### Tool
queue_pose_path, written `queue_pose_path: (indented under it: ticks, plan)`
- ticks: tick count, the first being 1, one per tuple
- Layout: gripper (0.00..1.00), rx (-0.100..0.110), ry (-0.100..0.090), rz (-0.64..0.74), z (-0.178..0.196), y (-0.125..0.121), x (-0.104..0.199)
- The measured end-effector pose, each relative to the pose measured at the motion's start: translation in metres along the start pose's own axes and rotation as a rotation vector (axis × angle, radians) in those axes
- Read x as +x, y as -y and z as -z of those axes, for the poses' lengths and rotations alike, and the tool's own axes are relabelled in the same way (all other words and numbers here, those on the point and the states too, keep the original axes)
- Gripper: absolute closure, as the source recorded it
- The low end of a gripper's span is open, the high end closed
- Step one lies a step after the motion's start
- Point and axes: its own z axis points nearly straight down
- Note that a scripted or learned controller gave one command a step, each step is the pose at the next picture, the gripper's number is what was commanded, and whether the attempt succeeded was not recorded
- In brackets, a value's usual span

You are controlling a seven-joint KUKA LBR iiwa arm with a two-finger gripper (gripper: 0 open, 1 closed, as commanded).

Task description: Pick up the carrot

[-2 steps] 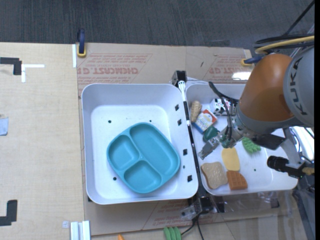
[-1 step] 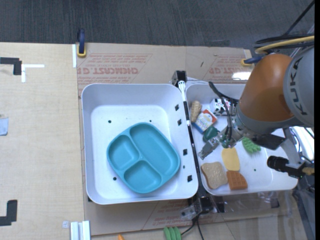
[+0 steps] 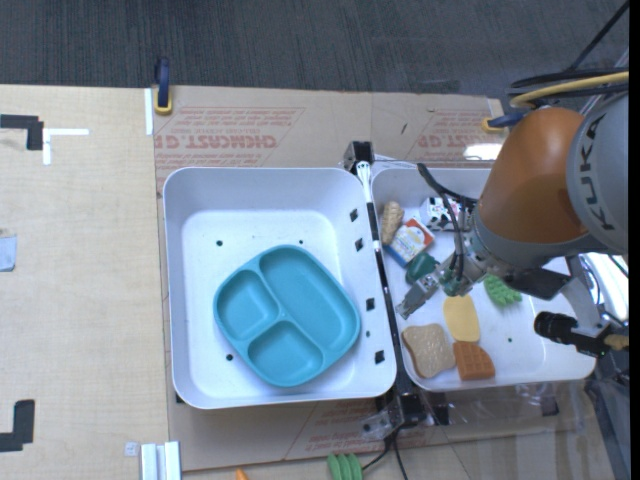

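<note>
Spanning most of the view, the bench (image 3: 80,268) carries two white bins side by side on a cardboard sheet. The arm (image 3: 535,178) reaches in from the right and hangs over the right bin (image 3: 530,353). Its bulky orange band hides much of that bin's far half. In my judgement this posture suits a descent onto the toy food below.

The left bin (image 3: 190,208) holds one teal plate (image 3: 222,303) with three compartments, lying flat and slightly turned. Nothing rests on it. It plays no part in the present step.

The gripper (image 3: 437,283) is low in the right bin, close to the dividing wall. Wrist and cabling crowd it, and I cannot tell whether it is apart or together. No item can be confirmed in its hold.

Items in the right bin, largest first:
- bread slice (image 3: 428,348), flat at the near left corner
- orange piece (image 3: 474,361), just beside the bread on its right
- yellow disc (image 3: 461,318), just above the orange piece
- packet (image 3: 408,240), near the dividing wall beyond the gripper
- green leaf (image 3: 502,291), beside the wrist

The carrot is, by colour, most likely the orange piece, though its blocky shape leaves doubt. It lies loose on the bin floor, near the gripper but apart from it, on the near side. The pick is judged not yet made. Bread and disc sit tight against the target, so a closing grasp risks catching a neighbour instead
</note>
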Motion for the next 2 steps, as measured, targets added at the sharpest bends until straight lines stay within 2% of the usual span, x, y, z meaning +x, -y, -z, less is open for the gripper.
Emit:
queue_pose_path:
  ticks: [2]
  plan:
    - [0.00, 0.000, 0.000, 0.000, 0.0000, 0.0000, 0.0000]
